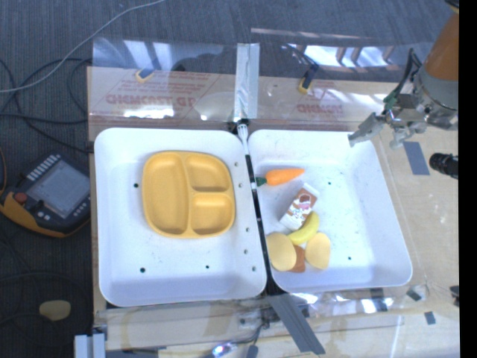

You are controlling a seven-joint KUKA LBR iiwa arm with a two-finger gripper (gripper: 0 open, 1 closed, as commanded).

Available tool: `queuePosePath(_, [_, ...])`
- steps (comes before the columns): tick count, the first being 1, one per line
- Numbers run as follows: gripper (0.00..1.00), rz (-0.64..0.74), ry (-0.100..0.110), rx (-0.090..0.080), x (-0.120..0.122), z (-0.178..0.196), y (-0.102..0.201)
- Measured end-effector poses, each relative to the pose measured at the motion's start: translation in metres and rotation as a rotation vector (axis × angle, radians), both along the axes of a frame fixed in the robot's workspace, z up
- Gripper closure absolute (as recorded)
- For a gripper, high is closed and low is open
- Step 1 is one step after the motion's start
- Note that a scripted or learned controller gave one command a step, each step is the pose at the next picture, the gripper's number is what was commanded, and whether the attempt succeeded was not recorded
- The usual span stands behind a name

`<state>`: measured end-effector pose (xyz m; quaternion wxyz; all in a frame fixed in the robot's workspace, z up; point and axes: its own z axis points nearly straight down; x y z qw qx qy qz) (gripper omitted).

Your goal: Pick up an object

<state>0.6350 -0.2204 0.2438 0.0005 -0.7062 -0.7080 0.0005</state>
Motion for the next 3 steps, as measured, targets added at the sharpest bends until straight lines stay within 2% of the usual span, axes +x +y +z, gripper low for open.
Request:
queuePosePath(1, [0.0, 0.049, 0.001, -0.002, -0.029, -0.115, 0.013])
queuePosePath(2, [0.0, 0.178, -0.006, -0.006, -0.007, -0.156, 0.036])
queuePosePath(3, [1.0, 0.178, -0.01, -0.008, -0.006, -0.145, 0.035])
